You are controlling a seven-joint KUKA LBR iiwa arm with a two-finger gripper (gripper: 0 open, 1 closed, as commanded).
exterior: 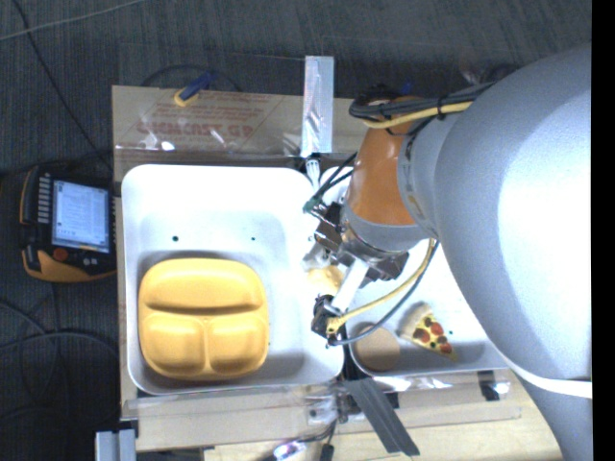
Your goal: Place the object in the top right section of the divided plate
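I read this as the pick-up step. The arm [384, 176] hangs over the right bin [471, 358] at the frame's lower middle, the pincer [329, 320] low beside a pizza slice toy [430, 332] and a brown disc [377, 350]. I cannot tell its state. The yellow divided plate [204, 315] waits in the left bin [207, 200]; next I need a secure grasp, then a carry leftward.

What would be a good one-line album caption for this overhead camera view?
Grey-and-orange arm reaches over the bins' divide, yellow divided plate in the left bin, pizza slice toy in the right.
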